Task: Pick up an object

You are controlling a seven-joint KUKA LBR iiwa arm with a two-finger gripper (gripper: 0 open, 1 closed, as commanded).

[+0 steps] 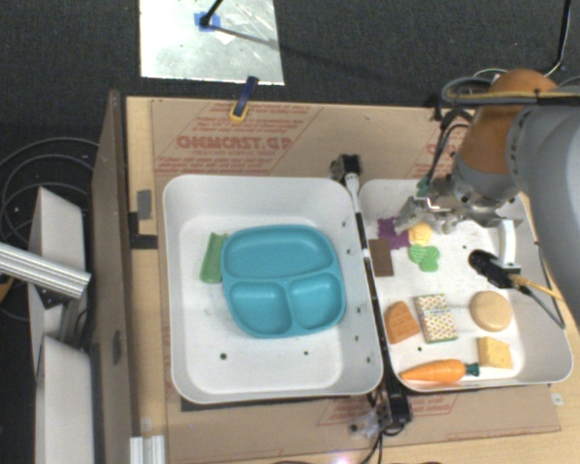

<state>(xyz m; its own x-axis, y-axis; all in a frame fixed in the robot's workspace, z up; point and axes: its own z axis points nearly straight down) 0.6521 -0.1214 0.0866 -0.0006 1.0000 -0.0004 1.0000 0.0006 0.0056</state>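
Yellow toy piece [420, 232] sits in right bin [551, 356] directly under end effector [427, 217], apparently the pick target; grip state cannot be told.

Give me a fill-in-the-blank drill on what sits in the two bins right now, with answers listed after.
1. The blue divided tray lies in the ____ bin.
2. The green item rests against the tray's ____ edge.
3. The carrot lies along the right bin's ____ edge.
4. The gripper hangs over the ____ bin.

Missing words: left; left; near; right
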